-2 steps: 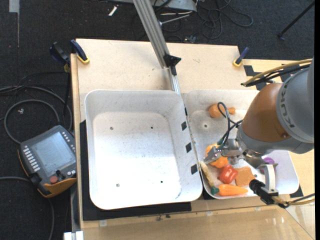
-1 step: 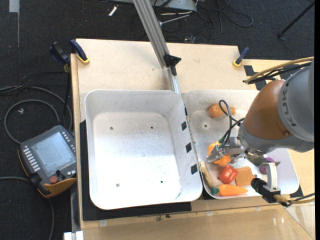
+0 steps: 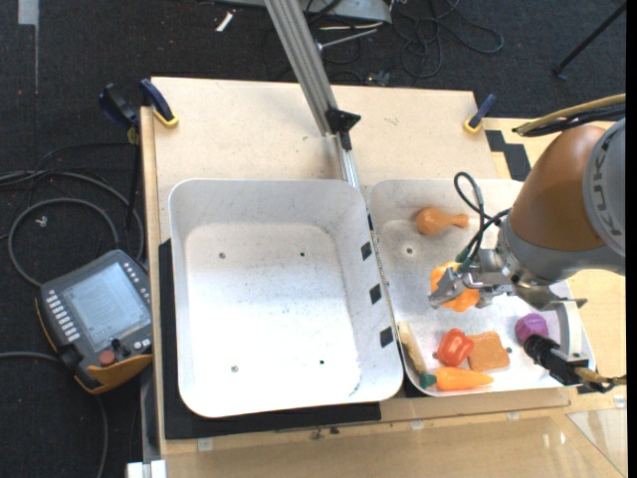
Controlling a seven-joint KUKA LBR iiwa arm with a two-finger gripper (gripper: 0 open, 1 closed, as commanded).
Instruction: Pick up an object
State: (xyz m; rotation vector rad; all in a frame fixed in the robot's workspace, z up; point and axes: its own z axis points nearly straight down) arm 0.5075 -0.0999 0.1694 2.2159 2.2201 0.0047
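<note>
While looking down on the bench (image 3: 249, 127), can count two white bins side by side: left bin (image 3: 189, 267) showing broad bare floor, right bin (image 3: 393, 202) crowded.

Following the grey arm (image 3: 567, 202) in from the right, comes to the gripper (image 3: 453, 285), low over the middle of the right bin and right upon an orange piece (image 3: 461, 302). Cannot tell whether open or closed, nor whether anything is gripped: too much hidden under its own metal.

Around it, seven things in all, one of each:
- tan drumstick (image 3: 438, 220), beyond the gripper, near the far wall, apart from the rest
- orange piece, at the gripper itself
- red pepper (image 3: 454, 347), just nearer than the gripper
- tan block (image 3: 489, 352), touching the pepper's right side
- carrot (image 3: 461, 378), lying along the near rim, just below pepper and block
- purple piece (image 3: 530, 325), to the right, close under the arm
- pale stick (image 3: 409, 349), lying along the wall next to the left bin

Tight toward the near rim, where pepper, block and carrot crowd together; more bare floor between gripper and drumstick.

Outside the bins: one slanted metal pole (image 3: 304, 58) ending at the gap between them, two clamps (image 3: 159, 108) at the bench's far corners, one pendant (image 3: 100, 312) on the dark floor at left
</note>
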